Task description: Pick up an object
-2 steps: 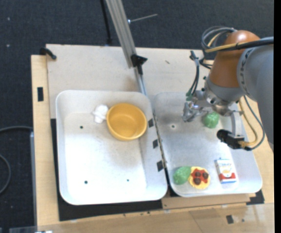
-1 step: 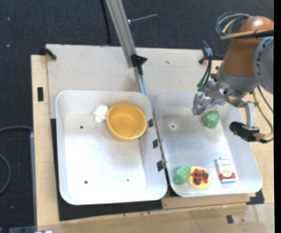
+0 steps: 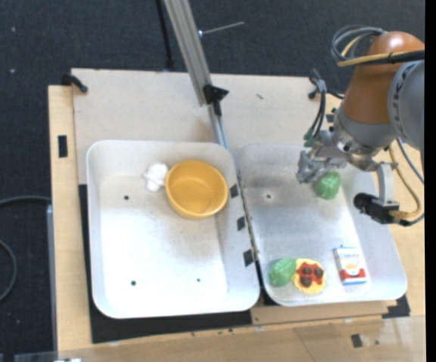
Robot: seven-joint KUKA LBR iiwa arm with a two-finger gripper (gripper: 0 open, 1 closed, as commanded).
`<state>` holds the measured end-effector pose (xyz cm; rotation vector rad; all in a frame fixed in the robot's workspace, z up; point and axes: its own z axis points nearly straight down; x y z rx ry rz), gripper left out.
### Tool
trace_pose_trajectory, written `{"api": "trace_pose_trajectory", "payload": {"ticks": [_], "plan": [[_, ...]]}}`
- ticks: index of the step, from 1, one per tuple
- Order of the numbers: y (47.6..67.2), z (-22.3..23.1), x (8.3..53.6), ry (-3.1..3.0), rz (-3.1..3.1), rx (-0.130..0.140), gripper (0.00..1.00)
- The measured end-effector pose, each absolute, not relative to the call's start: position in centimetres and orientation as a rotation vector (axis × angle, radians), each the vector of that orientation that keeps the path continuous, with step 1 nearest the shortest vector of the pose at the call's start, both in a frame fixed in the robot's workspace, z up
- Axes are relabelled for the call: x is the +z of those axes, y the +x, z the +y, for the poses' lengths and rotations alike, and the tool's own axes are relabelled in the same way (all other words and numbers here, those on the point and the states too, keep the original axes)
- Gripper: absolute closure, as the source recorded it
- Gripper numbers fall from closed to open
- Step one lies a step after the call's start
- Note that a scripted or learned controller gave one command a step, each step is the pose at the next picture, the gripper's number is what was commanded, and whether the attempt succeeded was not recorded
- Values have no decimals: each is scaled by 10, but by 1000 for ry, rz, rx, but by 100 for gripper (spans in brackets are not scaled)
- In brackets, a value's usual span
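My gripper [image 3: 314,173] hangs over the far part of the right bin [image 3: 293,225]. A small green object [image 3: 328,185] lies right beside its fingertips, on their right and slightly nearer; whether it sits between the fingers I cannot make out. Along the right bin's near edge lie a green piece [image 3: 282,271], a yellow item with red spots [image 3: 310,275] and a small white and red carton [image 3: 350,266]. In the left bin [image 3: 127,262] a yellow bowl [image 3: 196,188] stands at the far side with a small white object [image 3: 155,176] touching its left rim.
A slanted aluminium bar [image 3: 191,51] rises from the bench behind the bins, ending at a black clamp [image 3: 215,95]. Cables [image 3: 384,206] hang off the arm over the right bin's right edge. The bare bench top [image 3: 135,104] stretches behind the left bin.
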<state>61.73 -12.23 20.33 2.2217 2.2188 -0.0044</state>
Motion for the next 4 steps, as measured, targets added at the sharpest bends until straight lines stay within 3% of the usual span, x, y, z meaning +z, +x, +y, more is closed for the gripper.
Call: {"api": "trace_pose_trajectory", "payload": {"ticks": [2,4], "plan": [[611,-23,209,2215,2232,2,100],[579,75,229,2216,2234,-2,100]]}}
